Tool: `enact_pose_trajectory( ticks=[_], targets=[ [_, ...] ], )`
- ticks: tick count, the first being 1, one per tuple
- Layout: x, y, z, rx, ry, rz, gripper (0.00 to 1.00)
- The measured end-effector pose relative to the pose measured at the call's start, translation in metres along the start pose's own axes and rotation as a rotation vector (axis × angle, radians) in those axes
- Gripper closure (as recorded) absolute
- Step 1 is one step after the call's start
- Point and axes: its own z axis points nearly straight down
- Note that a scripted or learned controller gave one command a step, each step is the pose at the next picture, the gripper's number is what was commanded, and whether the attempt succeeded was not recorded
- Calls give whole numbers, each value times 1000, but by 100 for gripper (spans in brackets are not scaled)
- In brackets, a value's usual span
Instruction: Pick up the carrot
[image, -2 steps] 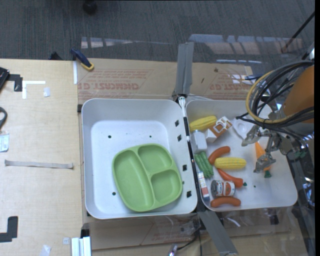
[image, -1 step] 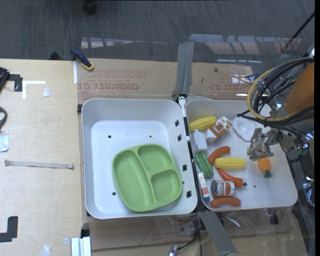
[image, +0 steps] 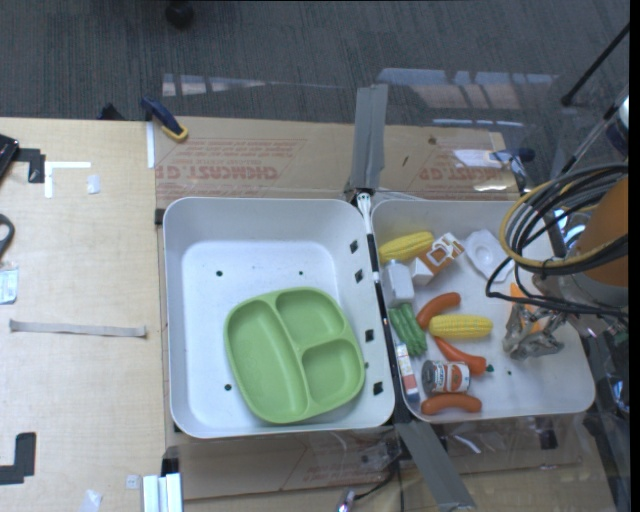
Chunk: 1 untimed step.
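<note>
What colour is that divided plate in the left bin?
Light green. The divided plate shows plainly in the camera view, lying in the left bin.

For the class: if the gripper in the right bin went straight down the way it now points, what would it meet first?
Probably the bare white floor of the right bin. The gripper hangs near the bin's right side, with the nearest food, a corn cob, off to its left. Depth is hard to judge from this slanted view.

Two bins are set side by side. A divided plate (image: 295, 353) is laid in the left bin (image: 190, 300). In the right bin (image: 560, 395), a can (image: 445, 377) is placed between two sausages (image: 451, 404), below a corn cob (image: 459, 326).
</note>
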Motion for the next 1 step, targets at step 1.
enact_pose_trajectory(
  ticks=[1],
  targets=[
    [-31, 0, -66, 2, -3, -243, 100]
  ],
)
